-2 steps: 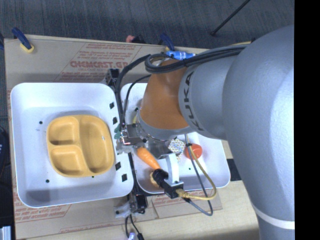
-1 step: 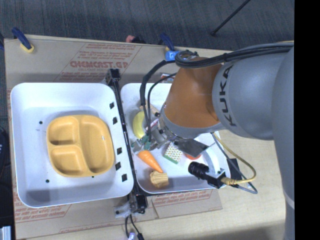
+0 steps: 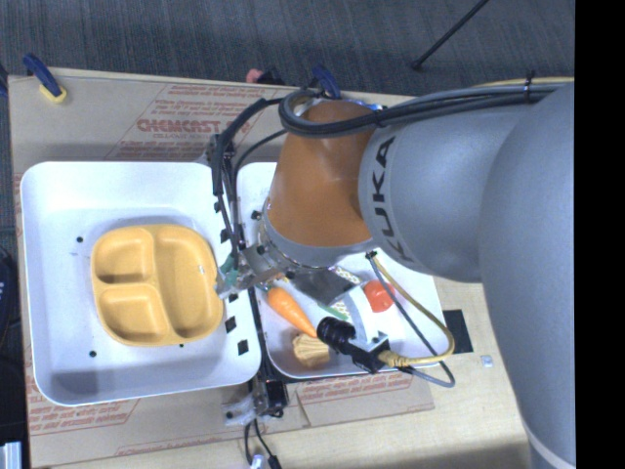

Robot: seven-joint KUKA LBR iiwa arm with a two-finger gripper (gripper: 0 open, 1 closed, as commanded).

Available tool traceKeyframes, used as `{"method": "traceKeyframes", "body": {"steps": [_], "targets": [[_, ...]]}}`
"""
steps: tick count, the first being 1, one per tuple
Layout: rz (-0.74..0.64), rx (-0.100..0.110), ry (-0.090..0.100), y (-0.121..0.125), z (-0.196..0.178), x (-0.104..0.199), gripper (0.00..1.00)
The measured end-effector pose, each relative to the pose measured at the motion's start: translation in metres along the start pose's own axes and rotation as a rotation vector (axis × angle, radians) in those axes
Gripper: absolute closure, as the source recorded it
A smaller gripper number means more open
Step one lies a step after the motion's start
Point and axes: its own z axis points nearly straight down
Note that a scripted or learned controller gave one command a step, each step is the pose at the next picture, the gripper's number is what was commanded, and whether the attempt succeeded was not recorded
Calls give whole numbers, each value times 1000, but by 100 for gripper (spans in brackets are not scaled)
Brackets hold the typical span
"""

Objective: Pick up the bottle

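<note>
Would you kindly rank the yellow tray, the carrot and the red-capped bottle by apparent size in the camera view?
1. Yellow tray, by far the largest.
2. Carrot.
3. Bottle, though the arm covers part of it, so its rank against the carrot is unsure.
</note>
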Motion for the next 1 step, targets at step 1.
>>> {"method": "traceKeyframes", "body": {"steps": [1], "targets": [[-145,3,1,1,22,4,100]]}}
